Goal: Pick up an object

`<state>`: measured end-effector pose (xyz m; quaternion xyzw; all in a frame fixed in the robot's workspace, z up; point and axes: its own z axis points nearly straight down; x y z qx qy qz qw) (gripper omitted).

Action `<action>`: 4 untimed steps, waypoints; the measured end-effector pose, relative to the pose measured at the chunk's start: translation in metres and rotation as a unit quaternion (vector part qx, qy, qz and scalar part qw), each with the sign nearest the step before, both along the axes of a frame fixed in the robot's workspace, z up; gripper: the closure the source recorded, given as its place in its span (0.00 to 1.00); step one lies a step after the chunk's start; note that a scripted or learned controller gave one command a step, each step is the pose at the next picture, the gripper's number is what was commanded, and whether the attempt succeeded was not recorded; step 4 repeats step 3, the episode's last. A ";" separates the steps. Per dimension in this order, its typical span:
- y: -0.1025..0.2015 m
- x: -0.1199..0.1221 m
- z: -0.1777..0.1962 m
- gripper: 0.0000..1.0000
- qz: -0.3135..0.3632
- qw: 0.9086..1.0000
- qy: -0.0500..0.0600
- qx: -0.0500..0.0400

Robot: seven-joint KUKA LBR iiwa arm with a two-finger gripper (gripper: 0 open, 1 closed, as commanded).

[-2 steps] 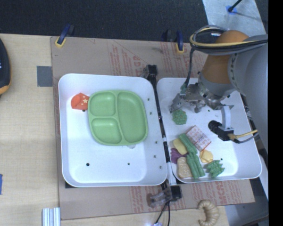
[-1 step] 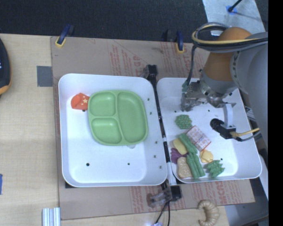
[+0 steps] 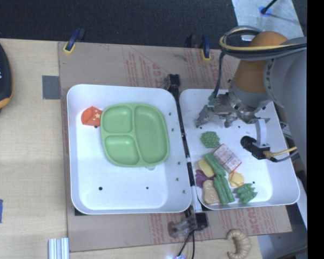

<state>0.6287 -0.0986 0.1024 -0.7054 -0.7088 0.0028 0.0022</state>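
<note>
Overhead slanted view of the bench. The grey arm (image 3: 275, 74), with its orange band, enters from the right and lowers the claw (image 3: 216, 115) into the upper part of the right bin (image 3: 283, 190). The claw's metal fingers appear spread, one reaching toward the bin's left wall and one toward the middle, with nothing visible between them (the wrist blocks part of the view, so the exact spread is uncertain).

Just below the claw, close to it but apart, lies a round green broccoli-like piece (image 3: 209, 139). Farther below, slightly right, sits a pink-and-white patterned packet (image 3: 227, 157). Well below the claw, a cluster fills the bin's lower part: a long green bean pod (image 3: 220, 179), a purple piece (image 3: 204, 167), a tan bread-like piece (image 3: 209, 193), a small yellow piece (image 3: 236, 179) and a leafy green piece (image 3: 245, 192). A black cable fitting (image 3: 252, 146) hangs below and right of the claw.

Left of the claw, across the divide, the left bin (image 3: 86, 188) holds a green compartment plate (image 3: 135, 134). A small red item (image 3: 90, 116) touches the plate's edge farthest from the claw.
</note>
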 end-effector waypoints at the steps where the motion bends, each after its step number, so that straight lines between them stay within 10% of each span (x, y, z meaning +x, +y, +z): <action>1: 0.004 -0.035 -0.012 0.00 -0.001 1.000 0.001 0.000; 2: 0.003 -0.033 0.000 1.00 -0.001 1.000 0.000 0.000; 3: 0.070 -0.023 0.096 1.00 0.003 1.000 -0.007 0.002; 4: 0.070 -0.023 0.096 1.00 0.003 1.000 -0.007 0.002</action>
